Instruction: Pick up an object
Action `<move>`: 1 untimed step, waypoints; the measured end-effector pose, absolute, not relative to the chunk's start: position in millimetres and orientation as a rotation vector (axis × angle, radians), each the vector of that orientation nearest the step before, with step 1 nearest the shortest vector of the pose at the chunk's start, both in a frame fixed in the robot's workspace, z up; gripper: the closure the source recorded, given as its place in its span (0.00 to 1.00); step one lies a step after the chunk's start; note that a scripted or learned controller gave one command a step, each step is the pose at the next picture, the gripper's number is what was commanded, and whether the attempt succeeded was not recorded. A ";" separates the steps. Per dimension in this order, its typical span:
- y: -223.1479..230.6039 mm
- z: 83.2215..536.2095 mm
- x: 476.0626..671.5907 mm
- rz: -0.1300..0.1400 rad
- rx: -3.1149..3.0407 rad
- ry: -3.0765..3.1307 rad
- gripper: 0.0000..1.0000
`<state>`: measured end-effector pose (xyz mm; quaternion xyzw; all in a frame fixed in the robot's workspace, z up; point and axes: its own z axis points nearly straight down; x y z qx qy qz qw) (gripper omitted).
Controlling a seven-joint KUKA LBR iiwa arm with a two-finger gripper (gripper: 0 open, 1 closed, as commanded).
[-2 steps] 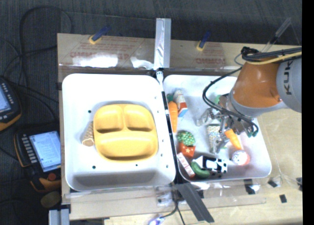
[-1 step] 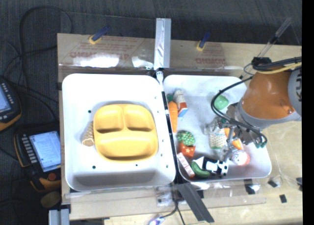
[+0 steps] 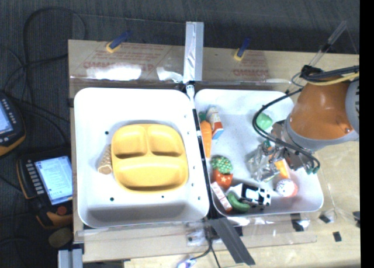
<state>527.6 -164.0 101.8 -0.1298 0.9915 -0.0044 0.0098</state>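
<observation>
the gripper (image 3: 264, 164) hangs low in the right bin (image 3: 245, 106) near its front edge; its grip on anything can't be told, apparently amid toys.

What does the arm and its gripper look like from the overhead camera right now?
The arm is grey with a broad, glossy orange band above the wrist. A black cable loops off its left side, and more black cabling runs along the top. Below the band sits a dark wrist block, then a silvery metal two-finger gripper whose detail is blurred.
</observation>
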 end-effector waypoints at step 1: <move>-128.1 247.9 580.9 0.001 -0.359 3.117 1.00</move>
